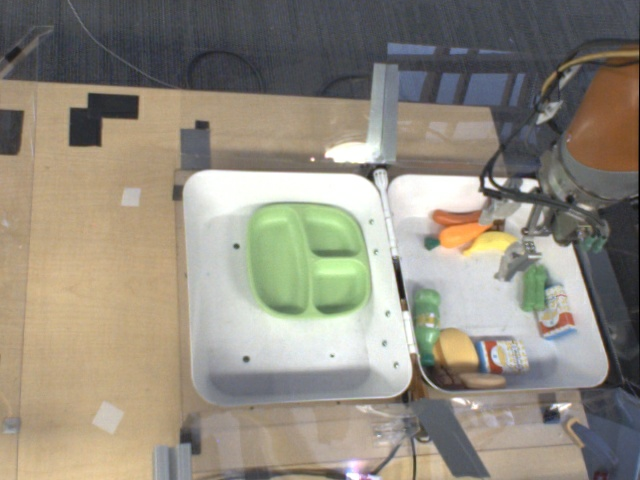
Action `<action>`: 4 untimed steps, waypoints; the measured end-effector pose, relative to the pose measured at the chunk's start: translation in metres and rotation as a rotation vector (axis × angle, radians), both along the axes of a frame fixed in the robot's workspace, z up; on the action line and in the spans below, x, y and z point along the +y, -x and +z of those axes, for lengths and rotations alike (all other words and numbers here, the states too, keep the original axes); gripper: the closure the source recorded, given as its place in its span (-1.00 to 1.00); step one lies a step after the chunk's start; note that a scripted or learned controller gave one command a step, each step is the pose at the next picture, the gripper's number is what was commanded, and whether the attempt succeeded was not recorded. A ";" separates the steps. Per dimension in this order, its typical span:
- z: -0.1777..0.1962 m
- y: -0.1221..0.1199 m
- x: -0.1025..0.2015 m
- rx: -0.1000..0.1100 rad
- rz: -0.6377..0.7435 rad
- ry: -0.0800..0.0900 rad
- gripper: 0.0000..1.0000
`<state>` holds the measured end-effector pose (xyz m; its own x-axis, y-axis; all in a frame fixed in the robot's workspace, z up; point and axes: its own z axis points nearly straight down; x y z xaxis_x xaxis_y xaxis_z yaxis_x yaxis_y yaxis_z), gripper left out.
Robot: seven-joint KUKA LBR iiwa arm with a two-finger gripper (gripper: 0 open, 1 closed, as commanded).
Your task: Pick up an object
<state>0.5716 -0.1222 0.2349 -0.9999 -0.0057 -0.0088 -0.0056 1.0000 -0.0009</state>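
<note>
A green tray (306, 259) with three parts lies in the left bin (215, 368). The right bin (590, 363) holds a green bottle (427, 318), a can (500, 355), a carrot (462, 235) and a banana (490, 244). The hand (519, 260) hangs beside the banana, holding nothing; I cannot tell if it is spread.

Single fixed camera above the bench (90, 298), angled obliquely downward. Left bin (215, 368) and right bin (590, 363) lie side by side mid-frame; the arm (600, 138) enters at right.
</note>
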 end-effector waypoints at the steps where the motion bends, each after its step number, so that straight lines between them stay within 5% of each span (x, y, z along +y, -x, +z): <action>1: -0.140 -0.030 -0.003 -0.001 0.115 0.000 -1.00; 3: -0.146 -0.058 0.014 -0.005 0.164 0.000 -1.00; 4: -0.130 -0.062 0.015 -0.022 0.168 0.003 1.00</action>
<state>0.6340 -0.1072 0.1049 -0.9844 -0.1731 -0.0301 -0.1730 0.9849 -0.0062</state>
